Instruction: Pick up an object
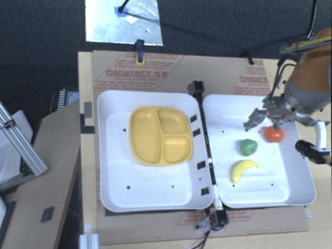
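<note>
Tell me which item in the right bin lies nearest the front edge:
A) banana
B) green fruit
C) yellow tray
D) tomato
A: the banana lies lowest in the right bin, nearer the front edge than the green fruit and the tomato; the yellow tray sits in the left bin.

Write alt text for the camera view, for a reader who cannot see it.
A grey robot arm reaches from the right over the right bin, its gripper beside a red tomato; a green pepper and a banana lie nearer the camera. The left bin holds a yellow divided plate.
</note>
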You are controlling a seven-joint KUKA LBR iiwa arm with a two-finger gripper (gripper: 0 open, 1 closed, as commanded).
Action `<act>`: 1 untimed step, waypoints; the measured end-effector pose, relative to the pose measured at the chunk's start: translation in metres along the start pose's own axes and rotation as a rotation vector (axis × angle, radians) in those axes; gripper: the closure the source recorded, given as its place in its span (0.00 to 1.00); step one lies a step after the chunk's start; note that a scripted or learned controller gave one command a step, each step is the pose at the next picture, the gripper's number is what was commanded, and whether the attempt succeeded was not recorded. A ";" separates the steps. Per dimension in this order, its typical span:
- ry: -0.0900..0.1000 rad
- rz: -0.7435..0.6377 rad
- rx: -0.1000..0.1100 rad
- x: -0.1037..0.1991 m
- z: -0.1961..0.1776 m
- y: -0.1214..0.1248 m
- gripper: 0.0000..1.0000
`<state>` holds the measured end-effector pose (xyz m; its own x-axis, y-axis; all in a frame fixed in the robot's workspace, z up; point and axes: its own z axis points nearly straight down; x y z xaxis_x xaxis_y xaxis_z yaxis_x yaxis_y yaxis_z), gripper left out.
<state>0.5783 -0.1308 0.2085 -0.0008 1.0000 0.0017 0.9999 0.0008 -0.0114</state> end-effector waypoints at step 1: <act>-0.002 -0.003 -0.012 0.000 -0.007 0.003 0.00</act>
<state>0.5811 -0.1305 0.2155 -0.0034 1.0000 0.0001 1.0000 0.0034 0.0009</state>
